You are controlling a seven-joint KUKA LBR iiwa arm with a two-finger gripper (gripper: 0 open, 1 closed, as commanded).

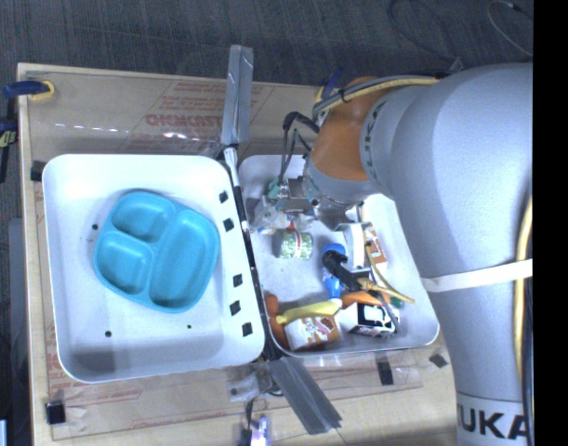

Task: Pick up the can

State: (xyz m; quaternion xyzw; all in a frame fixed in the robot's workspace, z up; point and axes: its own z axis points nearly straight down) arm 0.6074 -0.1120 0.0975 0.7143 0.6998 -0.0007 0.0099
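Over the right bin (409,328), the tool (285,207) hovers just above the can (296,244); its spread cannot be told.

I have one camera, fixed high above the desk (125,86) and looking down at a slant. It takes in both white bins: the left bin (70,342) toward 9 o'clock, the right bin (409,328) near centre. The arm (451,165) enters from 3 o'clock, close under the lens, looming large.
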